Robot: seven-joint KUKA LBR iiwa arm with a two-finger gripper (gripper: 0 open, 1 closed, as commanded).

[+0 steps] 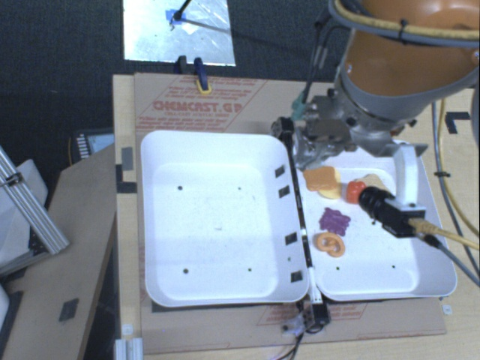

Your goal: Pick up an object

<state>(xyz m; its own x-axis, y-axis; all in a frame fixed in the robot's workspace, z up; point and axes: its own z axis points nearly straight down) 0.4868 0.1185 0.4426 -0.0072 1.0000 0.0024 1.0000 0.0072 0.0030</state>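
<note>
My gripper (313,154) hangs over the far left corner of the right bin (390,280), just above a yellow-orange block (322,181). The wrist body hides the fingertips. Right of the block lies a small orange-red piece (353,191), partly behind the robot's own fittings. Nearer the front sit a purple ridged toy (335,220) and, below it, an orange pretzel-shaped toy (330,243). Nothing shows between the fingers.
The left bin (217,223) stands beside the right one, parted by a divider with black clips (298,216). Both rest on a cardboard sheet (202,103). A shiny metal plate (178,21) lies beyond the bench at the top.
</note>
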